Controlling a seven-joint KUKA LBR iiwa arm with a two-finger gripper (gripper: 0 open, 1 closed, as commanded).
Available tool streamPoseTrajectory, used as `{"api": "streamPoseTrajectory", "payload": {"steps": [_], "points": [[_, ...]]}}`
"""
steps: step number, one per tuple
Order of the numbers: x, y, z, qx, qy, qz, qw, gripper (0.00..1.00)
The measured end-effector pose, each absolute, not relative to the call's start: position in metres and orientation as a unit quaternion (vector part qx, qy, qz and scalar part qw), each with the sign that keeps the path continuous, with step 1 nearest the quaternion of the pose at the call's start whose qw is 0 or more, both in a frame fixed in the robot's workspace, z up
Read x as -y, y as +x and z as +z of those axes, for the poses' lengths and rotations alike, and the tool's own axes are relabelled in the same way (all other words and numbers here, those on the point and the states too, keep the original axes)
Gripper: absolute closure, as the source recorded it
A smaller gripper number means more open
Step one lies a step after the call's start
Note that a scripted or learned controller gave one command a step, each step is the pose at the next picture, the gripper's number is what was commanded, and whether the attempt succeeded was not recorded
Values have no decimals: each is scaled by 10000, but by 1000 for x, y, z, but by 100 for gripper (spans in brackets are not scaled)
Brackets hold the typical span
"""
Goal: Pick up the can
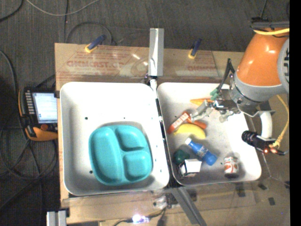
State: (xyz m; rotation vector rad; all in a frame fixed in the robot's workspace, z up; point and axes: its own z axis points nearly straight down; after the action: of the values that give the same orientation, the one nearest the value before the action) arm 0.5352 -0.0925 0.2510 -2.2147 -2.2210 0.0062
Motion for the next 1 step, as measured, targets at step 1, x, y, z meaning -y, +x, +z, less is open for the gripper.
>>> {"api": "streamPoseTrajectory", "payload": {"steps": [1], "points": [[97,483,101,6676,-7446,13,32,0]]}}
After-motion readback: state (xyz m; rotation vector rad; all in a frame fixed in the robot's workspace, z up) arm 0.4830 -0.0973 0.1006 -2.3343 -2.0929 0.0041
